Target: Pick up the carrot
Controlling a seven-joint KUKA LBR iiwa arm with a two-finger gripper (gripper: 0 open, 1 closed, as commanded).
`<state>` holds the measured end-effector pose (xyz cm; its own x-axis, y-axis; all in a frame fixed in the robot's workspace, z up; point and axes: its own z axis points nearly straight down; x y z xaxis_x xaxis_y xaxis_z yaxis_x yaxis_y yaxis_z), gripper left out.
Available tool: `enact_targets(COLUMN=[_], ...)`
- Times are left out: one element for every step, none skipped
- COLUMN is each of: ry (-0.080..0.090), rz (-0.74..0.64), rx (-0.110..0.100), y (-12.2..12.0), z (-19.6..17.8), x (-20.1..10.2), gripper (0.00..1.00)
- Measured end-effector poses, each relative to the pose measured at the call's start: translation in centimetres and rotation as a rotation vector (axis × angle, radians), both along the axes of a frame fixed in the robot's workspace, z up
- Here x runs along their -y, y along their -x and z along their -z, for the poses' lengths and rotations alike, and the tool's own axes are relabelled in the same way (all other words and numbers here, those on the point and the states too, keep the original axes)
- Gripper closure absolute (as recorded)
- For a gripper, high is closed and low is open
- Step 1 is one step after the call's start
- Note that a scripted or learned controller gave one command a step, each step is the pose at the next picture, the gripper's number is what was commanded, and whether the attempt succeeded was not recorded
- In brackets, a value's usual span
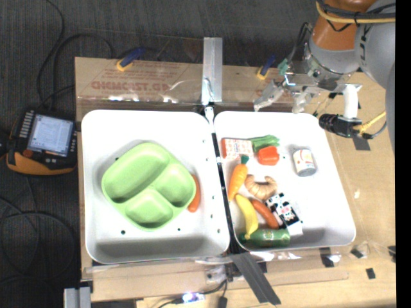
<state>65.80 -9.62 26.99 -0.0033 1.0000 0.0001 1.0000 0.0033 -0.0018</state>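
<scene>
Above the far rim of the right bin [334,172], the gripper [286,97] hangs with its fingers spread and nothing between them — this looks like the approach step, with the grasp not yet begun. The carrot [237,179] lies in that bin near its left wall, slanted, its thick end pointing toward the far side. It touches or nearly touches a pale ginger-like root [262,186] on one side and a yellow banana [246,214] just below it, with a red pepper [268,154] and a printed carton [236,147] close by. The next move, as I judge it, calls for travel toward the bin's left side, a wrist turn so the fingers straddle the carrot across its width, then a descent into a tight cluster — the neighbours leave little room. The left bin [96,236] holds a green divided plate [149,183]. The bench is brown board [366,191] on dark carpet [38,43] strewn with cables; a handheld control pendant [43,140] lies to the left.
</scene>
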Motion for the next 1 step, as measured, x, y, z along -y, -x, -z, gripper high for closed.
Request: enact_targets(ry=[0.000], rz=[-0.039], rx=[-0.002], y=[5.58], z=[8.75], x=[-3.86], gripper=[0.00])
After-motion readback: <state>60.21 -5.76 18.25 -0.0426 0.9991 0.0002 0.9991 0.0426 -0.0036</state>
